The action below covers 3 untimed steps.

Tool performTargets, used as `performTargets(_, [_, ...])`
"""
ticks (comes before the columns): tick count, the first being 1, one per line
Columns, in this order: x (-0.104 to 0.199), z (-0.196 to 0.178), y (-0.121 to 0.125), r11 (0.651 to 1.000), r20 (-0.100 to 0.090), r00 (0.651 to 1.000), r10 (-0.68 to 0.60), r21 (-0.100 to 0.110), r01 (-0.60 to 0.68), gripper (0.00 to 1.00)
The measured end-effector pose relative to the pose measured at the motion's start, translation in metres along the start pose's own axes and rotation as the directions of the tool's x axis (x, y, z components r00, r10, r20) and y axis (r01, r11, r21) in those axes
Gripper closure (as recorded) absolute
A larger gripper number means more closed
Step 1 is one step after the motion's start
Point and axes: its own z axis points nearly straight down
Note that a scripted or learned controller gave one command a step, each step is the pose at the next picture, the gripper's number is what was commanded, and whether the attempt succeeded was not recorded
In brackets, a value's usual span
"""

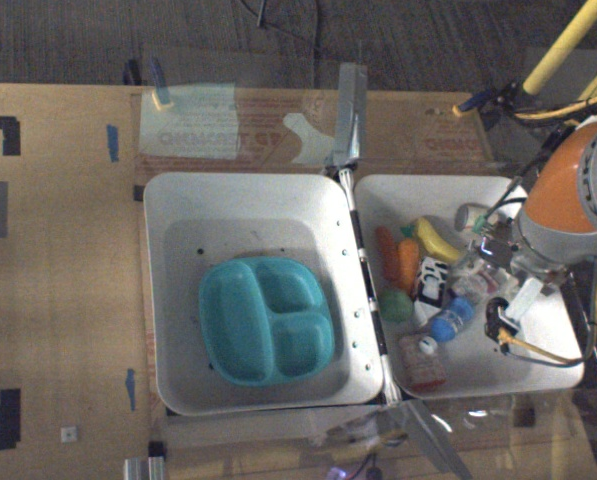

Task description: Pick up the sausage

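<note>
**Gripper over clutter, sausage off to the view's left**

Gripper (pixel 484 264) state could not be told: its tip was lost against shiny clutter in the right bin (pixel 563 370). It was seen low over the bin's middle, reached in from the view's right, with the orange band (pixel 570 193) above it.

The sausage (pixel 385 252), a red-brown stick, was found near the right bin's left wall, in the upper half. It lay to the view's left of the gripper, well apart, with its long axis running roughly up-down in the view, tilted slightly. No contact with the gripper was seen.

An orange carrot (pixel 408 263) was pressed along the sausage's right side, parallel to it. A banana (pixel 437 238) lay just beyond that, towards the gripper. A black-and-white item (pixel 433 281) and a clear blue-capped bottle (pixel 449 322) were placed between gripper and sausage, lower down. A green piece (pixel 396 305) sat just below the sausage's lower end. A pinkish packet (pixel 422 361) lay near the bin's front edge.

The left bin (pixel 168 268) held a teal plate (pixel 267 319), not involved.

Judged: a shift across the clutter is needed, with closure across the short axis; the touching carrot is the likely mis-grab.
</note>
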Motion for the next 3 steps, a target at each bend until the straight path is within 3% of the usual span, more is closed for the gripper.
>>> performTargets(1, [-0.001, -0.01, 0.001, 1.0, 0.002, 1.0, -0.001, -0.002, 0.001, 1.0])
performTargets(2, [0.076, -0.092, 0.033, 0.976, 0.0, 0.976, -0.216, 0.004, 0.216, 1.0])
performTargets(3, [0.165, -0.097, 0.009, 0.999, 0.001, 0.999, 0.047, 0.005, -0.047, 1.0])
